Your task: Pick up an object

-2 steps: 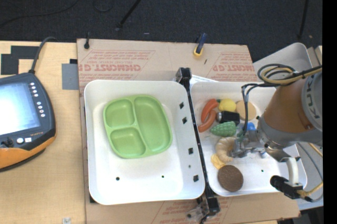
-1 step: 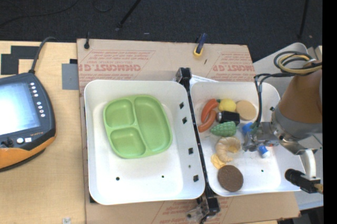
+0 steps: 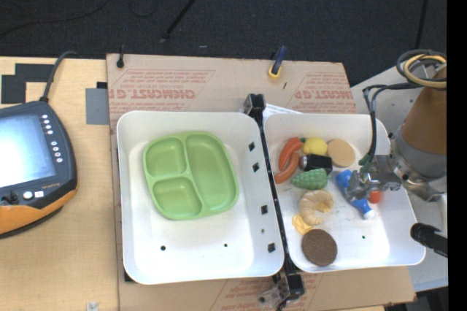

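The gripper (image 3: 359, 185) sits low in the right bin (image 3: 394, 244), on the blue toy (image 3: 353, 194), just right of the croissant (image 3: 315, 206). Can't tell if the toy is clamped, prob. not yet. Center on toy, lift straight up.

Toys crowd the right bin's (image 3: 394, 247) upper half. Its lower right floor lies open. Beside the green tray (image 3: 191, 174), the left bin (image 3: 139, 244) is bare.

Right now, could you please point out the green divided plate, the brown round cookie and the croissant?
Green divided plate (image 3: 191, 175), camera view, centre divider.
Brown round cookie (image 3: 319, 247), camera view, top face.
Croissant (image 3: 315, 205), camera view, middle.
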Motion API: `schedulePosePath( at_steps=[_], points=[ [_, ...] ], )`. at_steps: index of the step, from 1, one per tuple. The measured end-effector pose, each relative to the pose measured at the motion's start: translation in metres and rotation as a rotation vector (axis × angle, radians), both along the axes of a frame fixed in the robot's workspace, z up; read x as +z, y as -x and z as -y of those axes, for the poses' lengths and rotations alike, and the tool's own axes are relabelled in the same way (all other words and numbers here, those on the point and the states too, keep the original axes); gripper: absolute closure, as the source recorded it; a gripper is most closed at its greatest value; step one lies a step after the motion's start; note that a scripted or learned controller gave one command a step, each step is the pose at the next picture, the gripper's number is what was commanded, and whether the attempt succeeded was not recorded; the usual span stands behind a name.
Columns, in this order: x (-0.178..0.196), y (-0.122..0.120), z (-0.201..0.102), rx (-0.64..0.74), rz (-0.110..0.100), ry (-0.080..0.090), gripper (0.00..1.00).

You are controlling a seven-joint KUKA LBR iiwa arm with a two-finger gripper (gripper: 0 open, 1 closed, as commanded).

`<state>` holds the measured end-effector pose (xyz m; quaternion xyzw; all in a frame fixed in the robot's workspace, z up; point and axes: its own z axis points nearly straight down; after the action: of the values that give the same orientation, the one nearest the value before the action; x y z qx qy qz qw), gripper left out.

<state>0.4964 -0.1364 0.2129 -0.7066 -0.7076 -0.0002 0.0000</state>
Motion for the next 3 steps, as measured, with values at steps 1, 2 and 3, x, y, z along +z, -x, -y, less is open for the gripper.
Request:
schedulePosePath(
  at_steps=[1,2,3],
  points=[
    [0.014,-0.001,0.001,-0.001,-0.003,0.000,1.00],
    [0.002,-0.014,-0.045,0.002,-0.007,-0.003,1.00],
    [0.004,-0.031,-0.106,0.005,-0.005,-0.002,1.00]
  ],
)
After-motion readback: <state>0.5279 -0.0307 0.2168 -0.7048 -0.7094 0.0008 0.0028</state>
